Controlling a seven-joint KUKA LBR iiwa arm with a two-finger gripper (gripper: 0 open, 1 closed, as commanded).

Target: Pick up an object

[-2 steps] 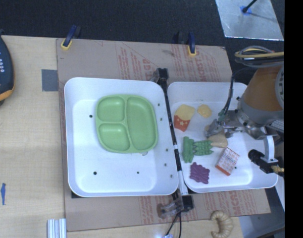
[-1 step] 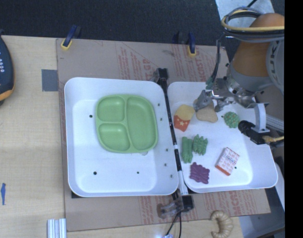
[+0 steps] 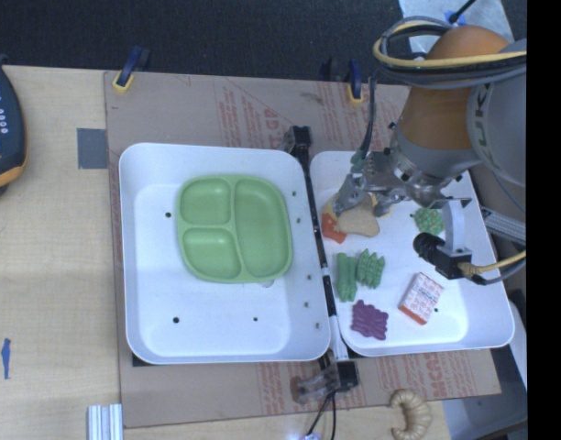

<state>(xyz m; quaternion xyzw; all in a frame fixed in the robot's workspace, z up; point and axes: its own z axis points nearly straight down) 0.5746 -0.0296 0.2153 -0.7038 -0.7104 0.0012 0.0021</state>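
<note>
We see the gripper (image 3: 365,200) low in the right bin (image 3: 487,324), directly over a tan bread-like piece (image 3: 361,224) beside an orange piece (image 3: 333,229); we cannot tell its jaw state, and crowding could make it slip.

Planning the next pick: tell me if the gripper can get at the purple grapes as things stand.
Probably yes. The purple grapes lie apart near the right bin's front edge, with nothing on top. The gripper is over the tan piece further back; the green pieces between them lie flat.
</note>
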